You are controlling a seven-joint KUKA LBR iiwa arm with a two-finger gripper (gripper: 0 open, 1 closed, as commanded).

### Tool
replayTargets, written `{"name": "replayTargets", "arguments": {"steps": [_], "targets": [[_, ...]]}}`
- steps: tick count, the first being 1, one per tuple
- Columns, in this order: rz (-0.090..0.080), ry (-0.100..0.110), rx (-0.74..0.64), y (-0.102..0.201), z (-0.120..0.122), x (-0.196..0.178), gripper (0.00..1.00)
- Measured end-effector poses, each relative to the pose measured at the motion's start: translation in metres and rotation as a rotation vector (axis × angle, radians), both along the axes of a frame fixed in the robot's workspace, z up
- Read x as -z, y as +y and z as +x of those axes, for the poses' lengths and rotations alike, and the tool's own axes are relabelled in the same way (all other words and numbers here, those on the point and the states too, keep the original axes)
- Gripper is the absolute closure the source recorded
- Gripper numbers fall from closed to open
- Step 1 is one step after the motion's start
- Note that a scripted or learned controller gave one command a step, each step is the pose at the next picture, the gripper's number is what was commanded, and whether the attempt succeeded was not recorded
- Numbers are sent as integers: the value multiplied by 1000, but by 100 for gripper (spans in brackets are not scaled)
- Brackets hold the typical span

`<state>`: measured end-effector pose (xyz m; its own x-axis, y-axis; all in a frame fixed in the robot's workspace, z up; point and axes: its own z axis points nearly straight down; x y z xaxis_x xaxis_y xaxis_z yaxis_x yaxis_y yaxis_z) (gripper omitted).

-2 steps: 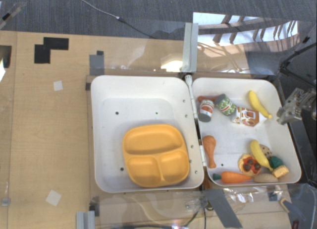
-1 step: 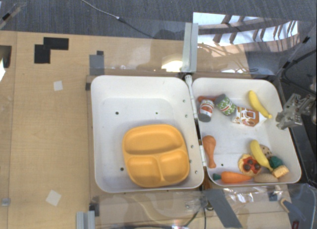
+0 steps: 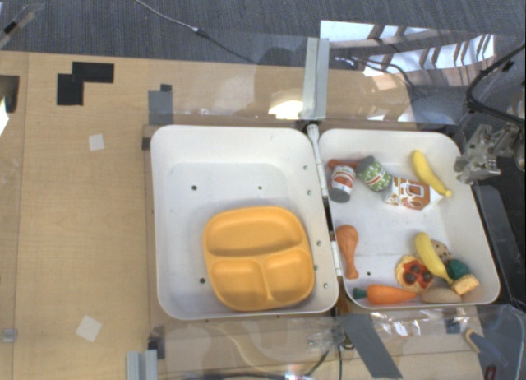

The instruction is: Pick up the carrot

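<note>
The gripper (image 3: 483, 156) sits just outside the right bin's (image 3: 460, 144) right edge, near its far right corner — parked clear of the toys, I judge, so nothing in the bin is disturbed before a reach. From this angle its metal parts blur together, so I cannot tell how it stands or whether it has anything; nothing is seen in it. The arm comes in from the right at bench height, off to the side, not over any item.

The carrot (image 3: 393, 294) lies flat along the right bin's near edge, its orange body pointing roughly left to right, well apart from the gripper. Just to its right a pizza slice (image 3: 413, 273) and a banana (image 3: 431, 256) crowd close — a tight spot for a grasp, likely. A chicken drumstick (image 3: 348, 248) lies by the bin's left edge, and a second banana (image 3: 429, 173) near the far right corner, closest to the gripper. In the left bin (image 3: 177, 206) a yellow divided plate (image 3: 258, 257) rests toward the near edge.
</note>
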<state>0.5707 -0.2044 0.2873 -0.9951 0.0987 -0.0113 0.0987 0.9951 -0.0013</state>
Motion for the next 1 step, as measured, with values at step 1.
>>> {"name": "replayTargets", "arguments": {"steps": [1], "targets": [[-3,-1,-332,0,34,-2,100]]}}
